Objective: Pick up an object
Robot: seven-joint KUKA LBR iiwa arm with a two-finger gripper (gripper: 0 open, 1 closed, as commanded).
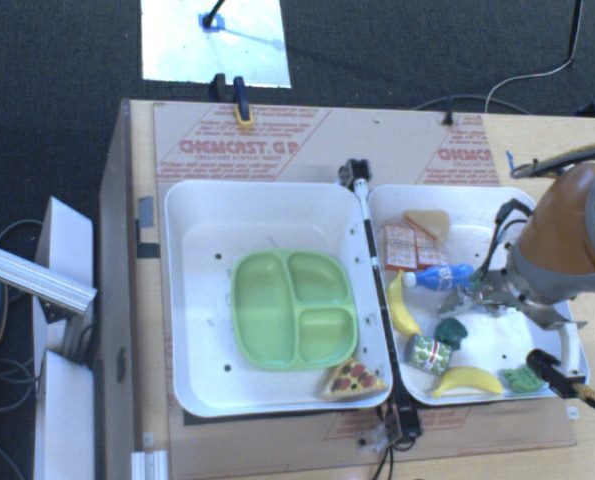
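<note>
- Now hovers low in the right bin (482,223): gripper (489,298), grip state impossible to tell.
- Lies just left of it, long axis pointing at it: bottle (439,278).

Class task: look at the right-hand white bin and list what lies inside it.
Inside the right bin: two bananas, a blue bottle, a red-patterned box, a sandwich wedge, a can, and green pieces. The arm covers part of the floor.
</note>
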